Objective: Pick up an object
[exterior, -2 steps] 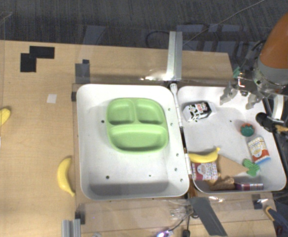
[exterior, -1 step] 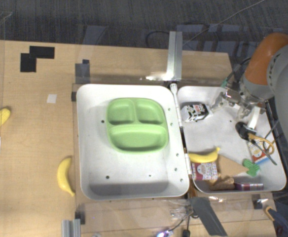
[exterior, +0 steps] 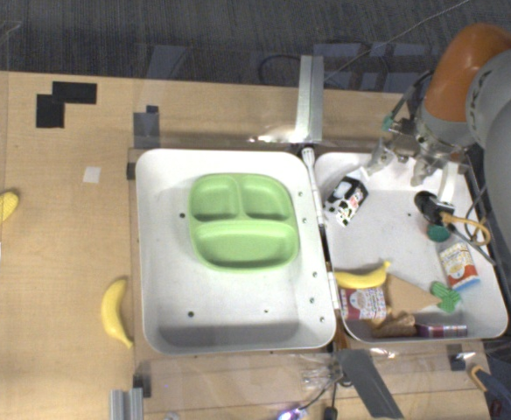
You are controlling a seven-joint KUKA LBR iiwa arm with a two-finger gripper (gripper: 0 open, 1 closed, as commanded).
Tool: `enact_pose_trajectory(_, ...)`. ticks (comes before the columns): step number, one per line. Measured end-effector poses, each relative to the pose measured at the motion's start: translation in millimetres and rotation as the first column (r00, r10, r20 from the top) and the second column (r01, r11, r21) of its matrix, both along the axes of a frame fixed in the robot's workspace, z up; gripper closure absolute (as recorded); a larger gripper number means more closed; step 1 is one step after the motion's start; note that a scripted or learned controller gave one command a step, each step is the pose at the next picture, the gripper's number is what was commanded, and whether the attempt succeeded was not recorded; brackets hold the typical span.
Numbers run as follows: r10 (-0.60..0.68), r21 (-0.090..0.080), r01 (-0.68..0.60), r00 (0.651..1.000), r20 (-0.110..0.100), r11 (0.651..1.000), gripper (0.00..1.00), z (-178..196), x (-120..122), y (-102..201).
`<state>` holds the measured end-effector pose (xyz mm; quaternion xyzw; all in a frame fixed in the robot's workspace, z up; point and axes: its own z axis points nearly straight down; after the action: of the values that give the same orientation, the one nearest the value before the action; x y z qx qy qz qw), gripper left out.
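The claw point(exterior: 413, 163) is hanging over the far part of the right bin point(exterior: 388, 234) — whether it is apart or together, I cannot tell. A yellow banana point(exterior: 362, 277) is lying in this bin, just beside its left wall. Its long axis is running left to right, with both tips curving toward the far side. It is likely light, stiff and smooth — gripping across the thick middle seems safest.

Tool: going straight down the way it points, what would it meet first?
The tool would likely meet bare floor of the right bin, right of the black-and-white toy; depth is unclear.
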<state>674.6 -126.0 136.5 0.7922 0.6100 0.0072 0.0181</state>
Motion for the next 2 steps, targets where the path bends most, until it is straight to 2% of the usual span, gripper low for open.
enact_pose_trajectory(1, -0.168, 0.02, 0.168, 0.985, -0.028, 0.985, 0.0, 4.7, -4.2, -18.1)
enact_pose_trajectory(2, -0.059, 0.021, 0.06, 0.998, -0.027, 0.998, 0.0, -11.2, -4.1, 32.5)
